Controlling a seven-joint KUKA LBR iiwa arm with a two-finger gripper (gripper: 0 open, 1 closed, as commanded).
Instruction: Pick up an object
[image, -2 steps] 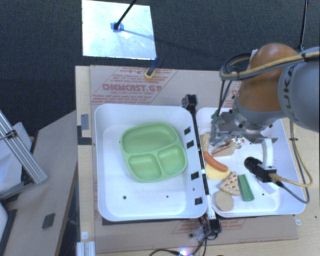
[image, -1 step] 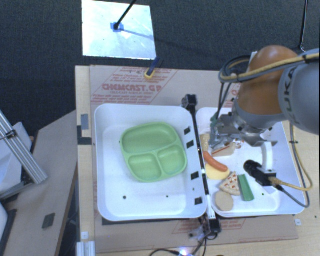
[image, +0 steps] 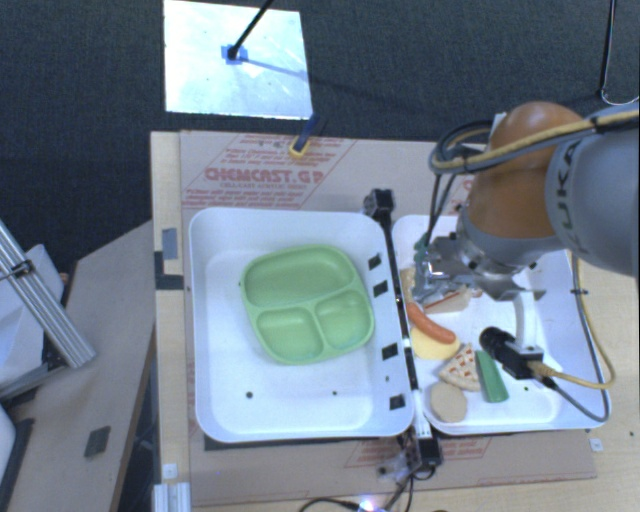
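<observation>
even bright overhead light, soft shadows, slightly soft focus.

divided plate (image: 305, 303): smooth matt green plastic | bins (image: 215, 300): glossy white plastic

A cardboard-topped bench (image: 265, 170) bears the left bin (image: 215, 300) and right bin (image: 575, 345) side by side.

We see a pale green sectioned plate (image: 305, 303) in the white left bin (image: 215, 330). The white right bin (image: 575, 345) holds an orange-red sausage (image: 430, 325), a yellow piece (image: 436, 346), a speckled orange pizza slice (image: 462, 369), a tan cookie (image: 448, 402) and a green stick (image: 490, 379).
</observation>
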